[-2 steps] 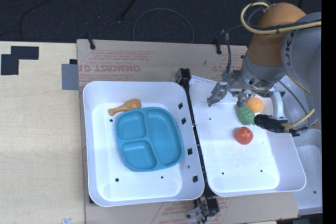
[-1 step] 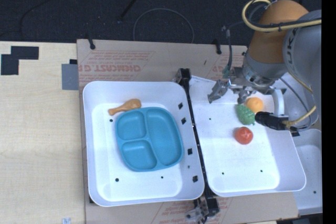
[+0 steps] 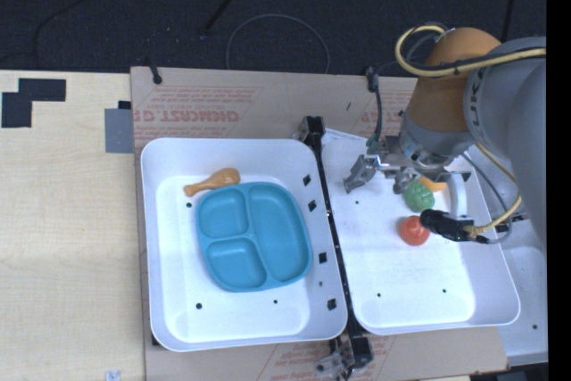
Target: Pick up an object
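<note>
In the right bin (image 3: 428, 299), a green round toy (image 3: 417, 194) lies at the back right with a small orange piece (image 3: 437, 185) beside it. A red tomato-like toy (image 3: 413, 230) sits just in front of them. My gripper (image 3: 409, 185) hangs low over the back of this bin, right above the green toy. It is open, its fingers spread to either side, with one grey finger (image 3: 360, 173) reaching left. Nothing is held between them. The arm hides part of the orange piece.
The left bin (image 3: 169, 290) holds a blue divided plate (image 3: 252, 236) and a tan drumstick toy (image 3: 212, 183) behind it. A black divider (image 3: 326, 227) runs between the bins. A black plug with a yellow cable (image 3: 451, 226) hangs beside the red toy.
</note>
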